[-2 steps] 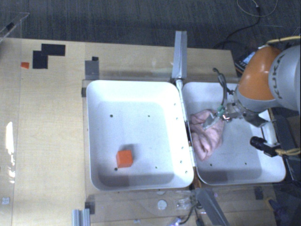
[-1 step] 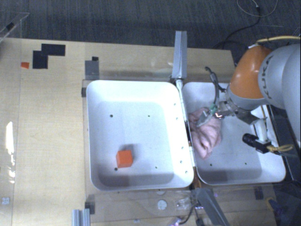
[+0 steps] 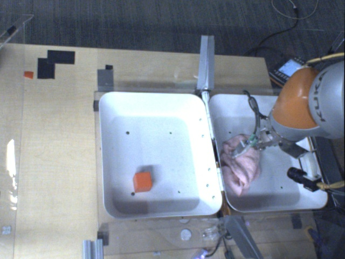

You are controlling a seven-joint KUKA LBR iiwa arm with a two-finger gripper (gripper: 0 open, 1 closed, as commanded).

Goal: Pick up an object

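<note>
Claw [image 3: 253,142] sitting on pink cloth [image 3: 240,163] in right bin [image 3: 280,196]; grip state: cannot tell. Orange block [image 3: 143,182] lying in left bin [image 3: 116,117].

Wooden bench [image 3: 54,161] bears two white bins [image 3: 153,104] (side by side); black blocks [image 3: 53,62].

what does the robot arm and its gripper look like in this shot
The arm is a rounded grey body with a broad orange band above the wrist and dark lettering partly visible on the grey shell. The gripper is a small metallic assembly with greenish parts. A thin dark cable loops beside the wrist.
</note>
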